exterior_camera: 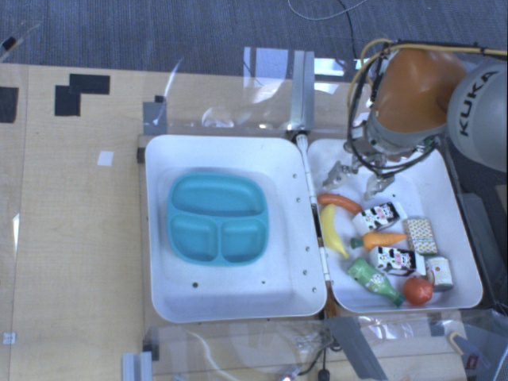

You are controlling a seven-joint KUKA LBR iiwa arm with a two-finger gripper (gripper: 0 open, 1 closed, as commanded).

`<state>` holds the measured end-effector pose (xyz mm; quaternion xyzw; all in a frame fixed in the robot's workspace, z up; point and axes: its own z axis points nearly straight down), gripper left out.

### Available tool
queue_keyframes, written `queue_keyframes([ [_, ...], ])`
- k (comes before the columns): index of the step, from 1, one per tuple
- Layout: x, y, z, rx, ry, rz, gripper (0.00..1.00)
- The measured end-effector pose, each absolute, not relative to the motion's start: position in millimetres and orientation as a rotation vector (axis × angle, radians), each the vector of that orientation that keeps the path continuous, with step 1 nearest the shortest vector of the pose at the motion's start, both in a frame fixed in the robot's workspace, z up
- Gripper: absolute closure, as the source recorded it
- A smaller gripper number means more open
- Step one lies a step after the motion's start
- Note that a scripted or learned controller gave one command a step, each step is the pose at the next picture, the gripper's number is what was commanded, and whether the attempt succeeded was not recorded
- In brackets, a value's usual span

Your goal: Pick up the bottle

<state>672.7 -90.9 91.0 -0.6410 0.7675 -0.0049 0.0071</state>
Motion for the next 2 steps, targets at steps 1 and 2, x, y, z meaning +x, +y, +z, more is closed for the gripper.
queue_keyframes([
  [1, 672.5, -89.9, 102.4, -1.694, 2.629, -0.010, 0.00],
  [2, 672.7, -90.8, 90.8, -2.126, 2.294, -0.016, 0.00],
])
